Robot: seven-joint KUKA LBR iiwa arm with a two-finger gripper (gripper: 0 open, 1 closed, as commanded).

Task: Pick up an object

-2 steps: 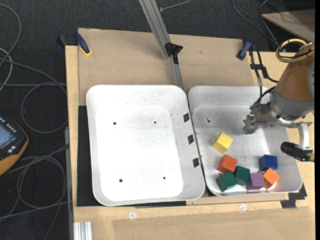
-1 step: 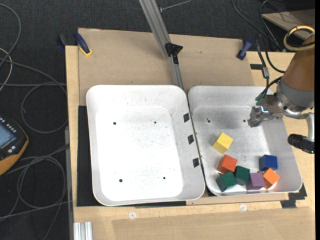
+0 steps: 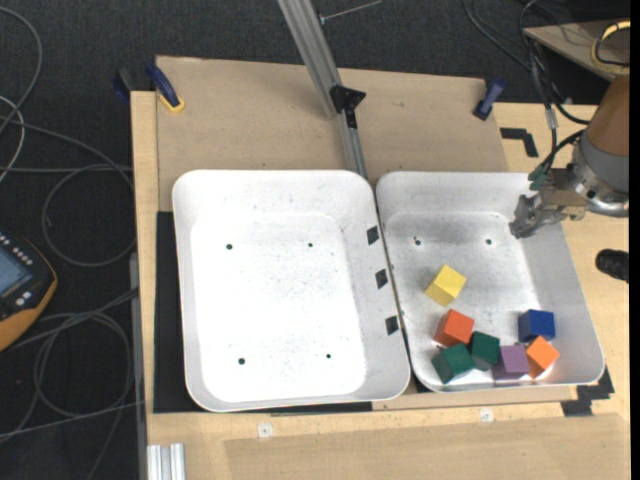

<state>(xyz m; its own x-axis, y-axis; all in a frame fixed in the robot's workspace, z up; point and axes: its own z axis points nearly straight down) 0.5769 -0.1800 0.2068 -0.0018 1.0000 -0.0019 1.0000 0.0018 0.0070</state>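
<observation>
Pincer (image 3: 524, 220) hovers over the right bin's (image 3: 570, 268) top-right corner, can't tell how wide. Yellow cube (image 3: 446, 284) sits down-left of it, nearest block, nothing held.

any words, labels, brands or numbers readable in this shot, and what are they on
No text can be read anywhere in this view.
The handheld device at the left edge has a screen, but whatever it displays is too small and blurred to read.
The coloured blocks, such as the yellow block, show plain faces with no lettering.
The two white bins, left bin and right bin, carry only dark dots and speckles, no print.
</observation>
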